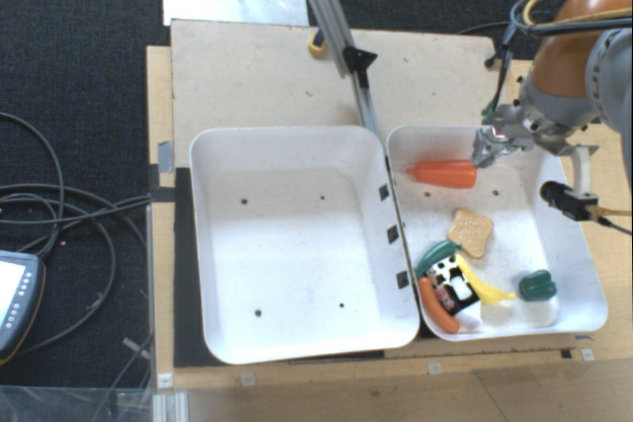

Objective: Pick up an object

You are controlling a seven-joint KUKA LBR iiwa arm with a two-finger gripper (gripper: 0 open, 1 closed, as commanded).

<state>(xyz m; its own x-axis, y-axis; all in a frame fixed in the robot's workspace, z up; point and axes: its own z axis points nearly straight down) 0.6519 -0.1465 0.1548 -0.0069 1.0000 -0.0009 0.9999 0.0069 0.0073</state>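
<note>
Jaws: whether they are apart or together cannot be told, as the gripper (pixel 488 149) is small and blurred, hovering at the carrot's (pixel 443 174) right end in the right bin (pixel 591 287) (top part). Bread (pixel 472 232) and a green pepper (pixel 536 286) lie nearer the front.

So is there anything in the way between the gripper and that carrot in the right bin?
Nothing visible. The gripper sits right at the carrot's right end, in the right bin. The bread slice lies apart, nearer the camera.
</note>
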